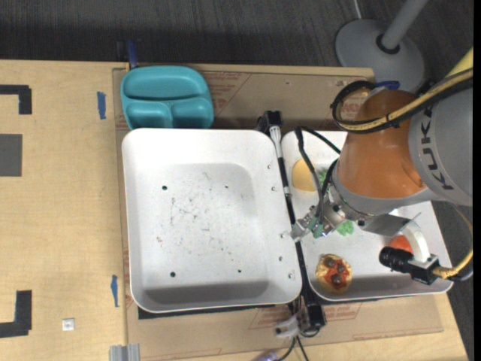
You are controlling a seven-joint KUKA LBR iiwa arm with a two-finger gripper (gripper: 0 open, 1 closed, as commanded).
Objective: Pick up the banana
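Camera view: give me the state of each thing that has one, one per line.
Gripper: low in the right bin, fingers not readable.
Left bin: upright, scuffed.
Right bin: upright, partly under the arm.
Teal tray: upright behind the left bin.
Yellowish item: lying in the right bin, untouched.
Pizza toy: lying flat in the right bin.

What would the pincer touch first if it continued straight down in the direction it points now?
Probably the floor of the right bin near its left wall. The pincer points down there, between the yellow object and the toy pizza slice, touching neither. Depth is hard to judge from this slanted view.
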